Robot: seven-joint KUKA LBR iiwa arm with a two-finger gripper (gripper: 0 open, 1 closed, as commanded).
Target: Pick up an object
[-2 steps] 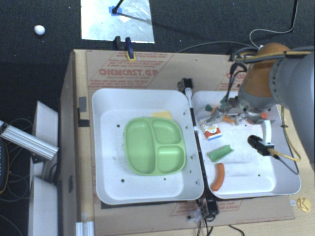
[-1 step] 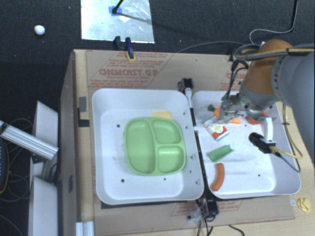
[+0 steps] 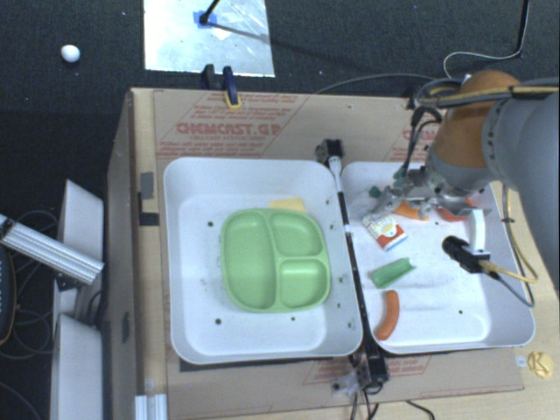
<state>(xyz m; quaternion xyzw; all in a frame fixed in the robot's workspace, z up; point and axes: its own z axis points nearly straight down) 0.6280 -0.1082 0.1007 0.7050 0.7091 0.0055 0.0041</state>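
In the right bin point(image 3: 507, 322) my gripper point(image 3: 385, 199) hangs low near the far left corner, just above a small white and orange carton point(image 3: 386, 230). A flat orange piece point(image 3: 408, 209) lies right beside the gripper. A green stick-shaped piece point(image 3: 391, 271) rests near the bin's middle. An orange-red sausage point(image 3: 388, 313) lies by the front left wall. Nothing shows as held.
The left bin point(image 3: 197, 234) holds a green divided plate point(image 3: 273, 259), with a yellow piece point(image 3: 289, 205) peeking out behind its far edge. A red-orange thing point(image 3: 451, 209) sits partly under the wrist. The dividing walls of the bins run close to the gripper's left.
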